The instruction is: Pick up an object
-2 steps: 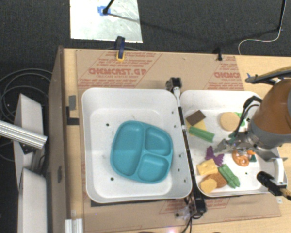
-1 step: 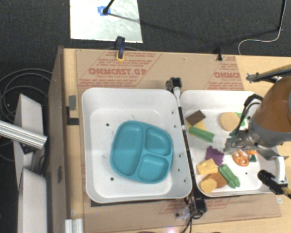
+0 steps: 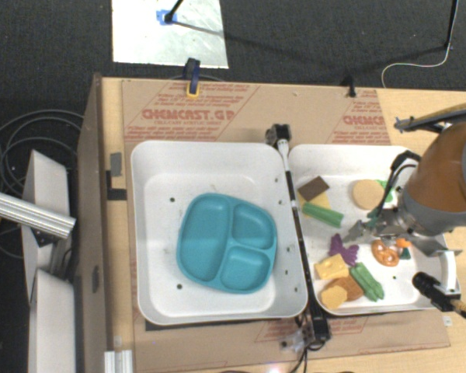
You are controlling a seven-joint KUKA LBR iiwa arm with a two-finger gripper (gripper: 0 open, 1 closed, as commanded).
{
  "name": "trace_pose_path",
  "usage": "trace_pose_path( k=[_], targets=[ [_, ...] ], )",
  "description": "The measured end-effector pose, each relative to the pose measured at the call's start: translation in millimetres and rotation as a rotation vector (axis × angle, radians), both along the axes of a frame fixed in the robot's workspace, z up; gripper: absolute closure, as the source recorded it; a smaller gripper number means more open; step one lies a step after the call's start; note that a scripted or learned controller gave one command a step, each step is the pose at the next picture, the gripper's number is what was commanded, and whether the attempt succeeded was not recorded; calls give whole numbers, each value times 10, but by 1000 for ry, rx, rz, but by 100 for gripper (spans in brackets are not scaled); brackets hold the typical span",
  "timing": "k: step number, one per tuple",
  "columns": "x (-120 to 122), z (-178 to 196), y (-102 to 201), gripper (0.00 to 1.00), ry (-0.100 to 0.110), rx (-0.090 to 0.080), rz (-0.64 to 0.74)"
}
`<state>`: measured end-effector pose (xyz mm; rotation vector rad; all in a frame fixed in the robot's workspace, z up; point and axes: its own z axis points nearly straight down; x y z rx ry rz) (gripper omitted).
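Observation:
My gripper [image 3: 366, 230] hangs low over the middle of the right bin [image 3: 349, 158], reaching in from the right under the orange-banded wrist. Toy foods lie around it. A purple piece [image 3: 340, 247] sits just left and below, an orange pretzel-like ring [image 3: 386, 252] just below, and a green stick [image 3: 323, 214] to its left. A tan round biscuit [image 3: 366, 193] lies above it and a brown block [image 3: 313, 187] is at the upper left. Nothing shows as held.
A teal divided plate [image 3: 227, 242] lies in the left bin [image 3: 159, 169]. At the right bin's front edge are a yellow wedge [image 3: 332, 267], a green pickle [image 3: 366, 280] and an orange round piece [image 3: 338, 293]. The bins' shared wall [image 3: 291, 208] runs between them.

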<state>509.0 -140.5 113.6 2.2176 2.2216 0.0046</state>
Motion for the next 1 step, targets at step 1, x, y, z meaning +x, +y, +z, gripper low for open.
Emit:
trace_pose_path(
  k=[1],
  targets=[
    [109, -271, 4, 0, 0, -3, 0]
  ],
)
